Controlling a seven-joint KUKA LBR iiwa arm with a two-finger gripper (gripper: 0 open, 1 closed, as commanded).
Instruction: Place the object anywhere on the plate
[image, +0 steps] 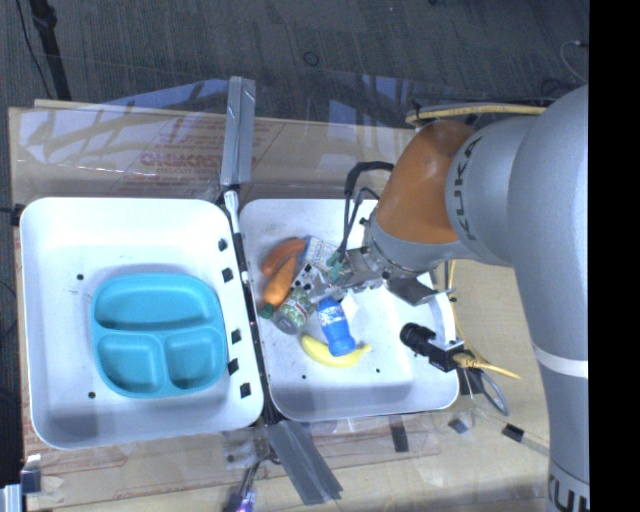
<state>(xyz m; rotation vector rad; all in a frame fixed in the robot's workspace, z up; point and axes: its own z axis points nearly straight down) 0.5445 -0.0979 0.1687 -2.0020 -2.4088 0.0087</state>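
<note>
Where the right bin (300, 405) meets its near wall it is bare, and the first things met going back from that wall are one banana (335, 351), lying flat toward the near middle of the bin floor, and one blue bottle (336, 328) resting across its top, the two touching. Just beyond, toward the bin's left wall, lies one can (291, 316), and behind it one carrot (281, 268) stretches toward the far left corner. The task names no single object; I judge the bottle or the can the likeliest, since the gripper (340, 272) sits just behind them, low over the middle of the bin. Whether its fingers are spread or pressed together I cannot tell, for the wrist and cabling hide them, and nothing can be seen pinched. A bottle of that kind would likely be light, stiff and smooth, so it could slip or roll; gripping across its body near the middle seems safest. The banana looks soft and would bruise, the carrot firm and tapered. In the left bin (40, 300) one blue plate (158, 335) with three compartments sits on the floor toward the near side, well apart from the pile, with the divider (238, 150) between the two bins.
</note>
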